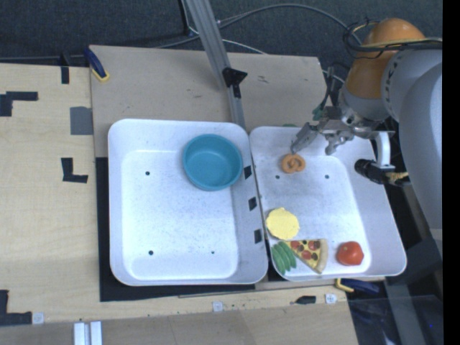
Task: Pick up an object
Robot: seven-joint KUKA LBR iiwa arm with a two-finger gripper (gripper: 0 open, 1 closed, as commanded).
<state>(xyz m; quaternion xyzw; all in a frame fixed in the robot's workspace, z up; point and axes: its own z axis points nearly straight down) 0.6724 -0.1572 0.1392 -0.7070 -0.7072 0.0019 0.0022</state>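
Note:
My gripper (316, 142) hangs over the far end of the right bin (374, 214) with its two grey fingers spread apart and nothing between them. Just below its left finger lies a small brown doughnut-shaped toy (292, 164), apart from the fingers. Near the bin's front sit a yellow round toy (282, 223), a pizza slice (312, 251), a green pod-like piece (283, 256) and a red tomato (350, 253).
A blue bowl (212, 161) stands at the far right of the left bin (144, 221). A slanted metal pole (215, 49) crosses above the bins' dividing edge. The arm's grey body and orange band (381, 56) fill the upper right.

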